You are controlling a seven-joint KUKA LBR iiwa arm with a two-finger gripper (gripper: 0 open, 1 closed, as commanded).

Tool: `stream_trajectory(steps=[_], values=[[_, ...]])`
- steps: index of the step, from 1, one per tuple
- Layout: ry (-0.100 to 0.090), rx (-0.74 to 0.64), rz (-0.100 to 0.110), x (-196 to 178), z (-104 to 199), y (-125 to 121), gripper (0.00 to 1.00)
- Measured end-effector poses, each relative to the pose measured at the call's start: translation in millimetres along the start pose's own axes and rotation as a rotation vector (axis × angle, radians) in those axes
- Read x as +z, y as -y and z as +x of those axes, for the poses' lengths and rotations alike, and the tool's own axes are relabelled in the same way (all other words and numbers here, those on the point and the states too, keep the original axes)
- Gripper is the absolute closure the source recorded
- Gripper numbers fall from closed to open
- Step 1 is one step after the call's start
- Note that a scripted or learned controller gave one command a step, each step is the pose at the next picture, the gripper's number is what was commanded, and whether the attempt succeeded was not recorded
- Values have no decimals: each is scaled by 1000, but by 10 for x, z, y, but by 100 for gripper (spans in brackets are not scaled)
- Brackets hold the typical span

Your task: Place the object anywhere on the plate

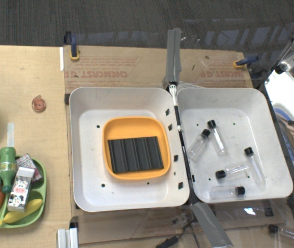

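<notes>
Brown cardboard (110, 68) underlies two white bins. Whether the gripper is wide or narrow cannot be told. Several clear, black-capped vials (218, 141) lie scattered right of the yellow plate (136, 123), in the neighbouring bin (229, 105), the arm's entry side. The nearest vial (199, 142) lies slantwise, so the carry likely runs leftward.

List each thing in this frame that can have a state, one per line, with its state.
orange plate: lying flat in the left bin, a dark ribbed pad on it
clear vials with black caps: five, all lying on their sides, loose in the right bin, none on the plate
green tray: on the bench left of the bins, loaded with toy food and a green bottle standing upright
</notes>
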State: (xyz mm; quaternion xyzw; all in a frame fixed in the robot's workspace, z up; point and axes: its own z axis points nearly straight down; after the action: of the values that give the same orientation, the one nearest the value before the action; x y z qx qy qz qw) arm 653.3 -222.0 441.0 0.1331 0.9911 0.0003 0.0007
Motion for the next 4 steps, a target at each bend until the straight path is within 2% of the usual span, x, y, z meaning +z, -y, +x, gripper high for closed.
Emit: stream_trajectory(steps=[1, 2, 4], values=[[0, -344, -1, 1, 34, 9, 100], [3, -732, -1, -6, -64, -21, 100], [5, -1311, -1, -11, -63, -24, 100]])
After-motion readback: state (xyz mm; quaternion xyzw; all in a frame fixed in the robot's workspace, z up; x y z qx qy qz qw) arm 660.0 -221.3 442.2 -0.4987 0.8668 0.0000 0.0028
